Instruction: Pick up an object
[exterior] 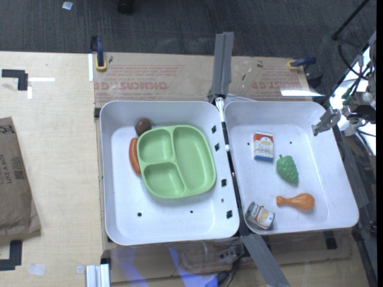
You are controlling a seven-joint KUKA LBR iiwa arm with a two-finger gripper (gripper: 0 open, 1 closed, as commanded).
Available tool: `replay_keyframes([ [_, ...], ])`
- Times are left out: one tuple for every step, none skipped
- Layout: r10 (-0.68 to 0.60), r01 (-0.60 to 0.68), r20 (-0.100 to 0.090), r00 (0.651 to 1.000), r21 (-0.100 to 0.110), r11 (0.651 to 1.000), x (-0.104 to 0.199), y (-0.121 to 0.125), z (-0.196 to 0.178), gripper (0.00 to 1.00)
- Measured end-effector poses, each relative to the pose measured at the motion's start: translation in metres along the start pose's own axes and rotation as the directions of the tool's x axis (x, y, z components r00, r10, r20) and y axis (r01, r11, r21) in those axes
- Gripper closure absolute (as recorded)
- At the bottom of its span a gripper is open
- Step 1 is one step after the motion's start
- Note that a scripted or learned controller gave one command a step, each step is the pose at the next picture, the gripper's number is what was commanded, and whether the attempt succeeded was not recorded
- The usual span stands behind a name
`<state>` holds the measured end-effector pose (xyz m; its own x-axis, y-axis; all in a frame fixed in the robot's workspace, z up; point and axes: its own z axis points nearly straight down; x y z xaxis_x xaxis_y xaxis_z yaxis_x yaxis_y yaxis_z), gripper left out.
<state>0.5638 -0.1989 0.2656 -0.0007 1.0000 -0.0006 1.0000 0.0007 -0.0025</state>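
- At the right edge of the frame, just over the upper right rim of the right bin, sits my gripper — small and grey from here, its metal tip pointing down-left toward the bin floor. I cannot tell how it is set, and nothing shows held in it.
- Below and left of it, well apart, lie the four things I could pick: a small carton with a red top, white middle and blue lower band, its print too small to read.
- Just beside the carton, lower right, a green bunch of grapes.
- Lower still, an orange drumstick-shaped piece, its thin end pointing left.
- Near the right bin's lower left corner, a little tin lies on its side; its label is not legible.
- Across the divider, the left bin holds a green three-compartment tray, tilted a little.
- Touching the tray's left rim are an orange sausage-like piece and, above it, a dark brown round thing.
- Behind both bins lies cardboard printed in red, the letters reversed and upside down — I cannot read them surely.
- At the left edge of the frame, a brown paper bag with black printing, too blurred to read.
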Motion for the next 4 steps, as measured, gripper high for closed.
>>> replay_keyframes([
  [-0.027, 0.027, 0.000, 1.000, -0.002, 1.000, 0.069, 0.015, 0.174, 0.00],
  [-0.189, 0.189, -0.001, 0.982, -0.001, 0.982, 0.061, -0.010, 0.174, 0.00],
  [-0.182, 0.182, -0.001, 0.983, -0.001, 0.983, 0.092, -0.057, 0.174, 0.00],
  [-0.022, 0.022, -0.002, 1.000, 0.000, 1.000, 0.072, -0.086, 0.175, 0.00],
])
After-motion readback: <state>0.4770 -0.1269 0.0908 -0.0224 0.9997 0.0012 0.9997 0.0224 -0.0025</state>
